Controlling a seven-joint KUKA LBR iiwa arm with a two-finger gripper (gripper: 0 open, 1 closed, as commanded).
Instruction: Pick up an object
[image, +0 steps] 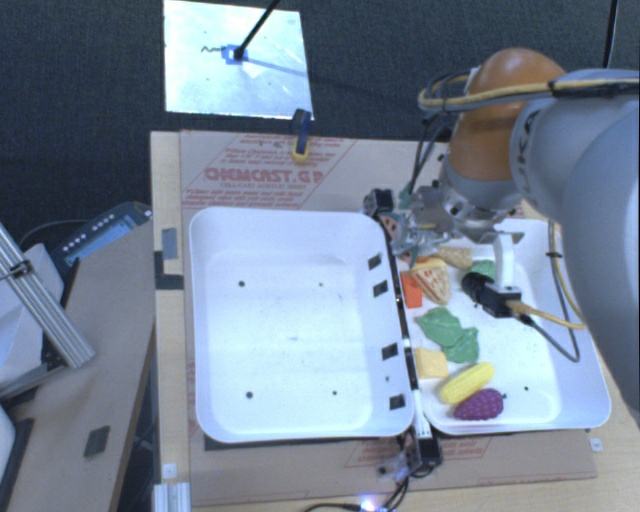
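Observation:
The right white bin (585, 405) holds several toy foods. A pizza slice (432, 281) and an orange piece (411, 290) lie near its upper left. Below them are a green leaf (448, 331), a yellow block (430, 362), a corn cob (466, 381) and purple grapes (479, 404). A tan piece (455, 257) and a small green piece (483, 269) sit partly under the arm. My gripper (404, 236) hangs low over the bin's upper left corner, just above the pizza slice and orange piece. Nothing shows as lifted.
The left white bin (290, 330) sits beside the right one, with a black-clipped divider (392, 320) where their rims meet. Both rest on a cardboard sheet (260, 170). The grey arm (580, 150) covers the right bin's upper right.

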